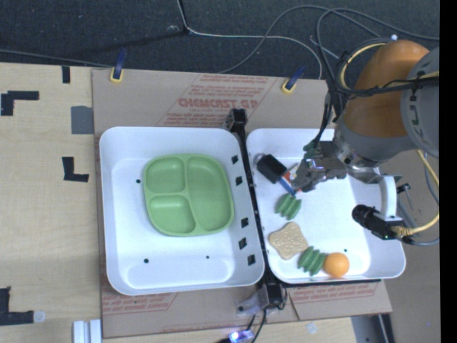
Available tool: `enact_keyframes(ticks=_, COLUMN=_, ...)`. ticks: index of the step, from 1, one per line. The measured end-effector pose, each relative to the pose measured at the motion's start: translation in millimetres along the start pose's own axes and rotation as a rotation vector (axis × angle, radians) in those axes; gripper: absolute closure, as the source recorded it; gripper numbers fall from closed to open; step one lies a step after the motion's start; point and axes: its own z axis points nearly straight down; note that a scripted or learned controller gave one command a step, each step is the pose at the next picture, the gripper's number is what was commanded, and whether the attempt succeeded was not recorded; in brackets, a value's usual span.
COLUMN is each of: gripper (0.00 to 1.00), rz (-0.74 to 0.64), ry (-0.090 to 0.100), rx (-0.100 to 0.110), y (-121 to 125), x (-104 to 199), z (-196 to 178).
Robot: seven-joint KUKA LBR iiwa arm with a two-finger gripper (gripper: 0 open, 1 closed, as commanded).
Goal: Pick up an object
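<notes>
Over the right bin [389,266], the tool [303,176] hangs low near that bin's upper left part, reaching in from the grey arm [371,131] with its orange band [385,77]. Whether its fingers are apart or together cannot be told, since the wrist body covers them and the tip is blurred. Nothing can be seen between them.

Just to the left of the tool lies a black block [270,168], tilted, near the divider between the bins. A small red and blue item [288,182] sits between the black block and the tool tip, very close to the tip; whether they touch cannot be told. Below it rests a green ridged piece [289,206]. Further down lies a tan toast-shaped slice [288,241], and just beside its right lower corner sits a second green ridged piece [311,260]. An orange ball [336,264] touches or nearly touches that second green piece on its right, near the bin's lower edge.

Beside it, the left bin [114,213] holds a green divided plate [188,194] with three compartments, lying flat near the centre. Both bins sit on a brown cardboard sheet [207,98] on the tabletop [43,213]. Cables [285,27] trail across the dark area above.
</notes>
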Motion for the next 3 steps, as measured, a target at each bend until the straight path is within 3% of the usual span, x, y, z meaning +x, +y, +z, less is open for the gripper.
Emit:
enact_keyframes(ticks=2, gripper=1.00, rz=-0.002, ry=0.000, rx=0.001, y=-0.1, x=105.4, z=-5.7)
enact_keyframes(ticks=3, gripper=1.00, rz=0.000, ry=-0.001, rx=0.004, y=-8.1, x=154.2, z=13.6)
